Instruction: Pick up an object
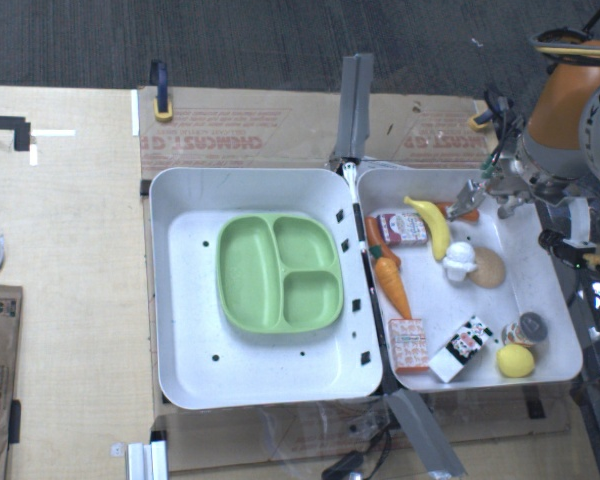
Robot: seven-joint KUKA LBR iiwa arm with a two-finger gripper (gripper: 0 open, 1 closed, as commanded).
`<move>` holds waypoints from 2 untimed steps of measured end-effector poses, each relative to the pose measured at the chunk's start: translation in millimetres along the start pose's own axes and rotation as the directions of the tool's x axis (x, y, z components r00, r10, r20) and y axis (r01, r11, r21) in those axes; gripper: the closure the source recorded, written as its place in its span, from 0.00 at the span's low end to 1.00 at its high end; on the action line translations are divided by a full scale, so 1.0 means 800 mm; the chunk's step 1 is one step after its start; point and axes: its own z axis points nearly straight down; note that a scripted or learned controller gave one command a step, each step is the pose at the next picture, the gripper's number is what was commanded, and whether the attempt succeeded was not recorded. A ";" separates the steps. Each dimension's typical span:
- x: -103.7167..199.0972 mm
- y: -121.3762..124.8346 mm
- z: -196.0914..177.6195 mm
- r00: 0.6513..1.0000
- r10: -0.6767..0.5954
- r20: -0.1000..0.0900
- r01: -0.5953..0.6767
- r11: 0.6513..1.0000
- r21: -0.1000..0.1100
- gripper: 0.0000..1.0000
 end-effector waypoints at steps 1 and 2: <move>0.055 0.001 0.011 0.997 -0.073 0.002 0.073 0.997 -0.002 0.00; 0.118 0.003 0.011 0.983 -0.184 0.004 0.184 0.983 -0.002 0.00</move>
